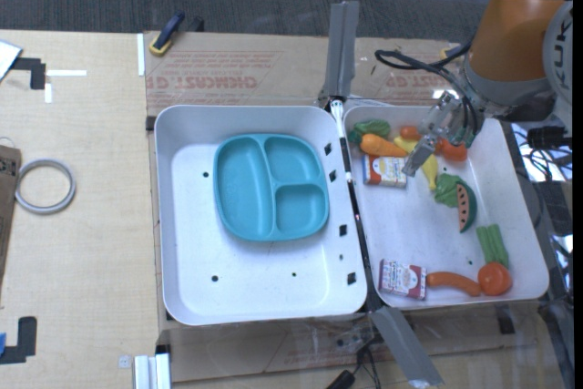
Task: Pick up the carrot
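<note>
Although the gripper (421,161) is seen low over the upper part of the right bin (524,214), nothing is seen between its fingers, and the carrot (382,144) is judged not yet picked up. The carrot, an orange toy with a green top, is found lying near the bin's upper left corner, just above a small red and white box (386,170) and just to the left of the gripper. The gripper is seen beside the carrot rather than around it; whether contact is made cannot be told. The fingers appear to be parted and empty, though the view is poor there and this is offered only as a likely reading.

Other toy food is scattered in the same bin: a watermelon slice (465,206) towards the middle, a tomato (495,279) and a sausage (454,283) near the lower edge, and a second small carton (402,280) at the lower left. In the left bin (182,269) a blue divided plate (271,187) is seen.

The approach is judged largely made; the aligning over the carrot, the closing and the lift are all left to be done
</note>
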Available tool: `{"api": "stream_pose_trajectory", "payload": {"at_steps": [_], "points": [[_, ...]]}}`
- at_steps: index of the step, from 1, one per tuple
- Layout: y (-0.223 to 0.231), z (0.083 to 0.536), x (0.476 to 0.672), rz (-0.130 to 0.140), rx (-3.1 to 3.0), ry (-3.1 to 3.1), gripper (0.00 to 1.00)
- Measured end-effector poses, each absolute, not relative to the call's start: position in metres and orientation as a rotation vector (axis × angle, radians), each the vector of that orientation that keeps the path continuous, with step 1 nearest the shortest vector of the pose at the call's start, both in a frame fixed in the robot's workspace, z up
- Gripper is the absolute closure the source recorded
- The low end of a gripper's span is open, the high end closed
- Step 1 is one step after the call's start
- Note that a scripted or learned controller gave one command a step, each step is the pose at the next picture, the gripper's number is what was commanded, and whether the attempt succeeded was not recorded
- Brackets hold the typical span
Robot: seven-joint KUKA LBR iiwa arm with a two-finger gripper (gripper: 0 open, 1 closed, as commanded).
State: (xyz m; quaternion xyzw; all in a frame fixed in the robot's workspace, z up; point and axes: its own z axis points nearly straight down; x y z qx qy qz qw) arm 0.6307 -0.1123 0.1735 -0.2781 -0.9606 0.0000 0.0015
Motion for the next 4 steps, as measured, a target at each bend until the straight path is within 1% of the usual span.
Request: {"api": "stream_pose_trajectory", "payload": {"at_steps": [1, 2, 3, 4], "points": [[-0.087, 0.189, 0.643, -0.002, -0.439, -3.112, 0.0], [-0.07, 0.199, 0.624, 0.0, -0.738, -3.051, 0.0], [-0.032, 0.19, 0.646, 0.001, -0.755, -3.049, 0.0], [-0.032, 0.196, 0.647, 0.0, -0.758, -3.048, 1.0]]}}
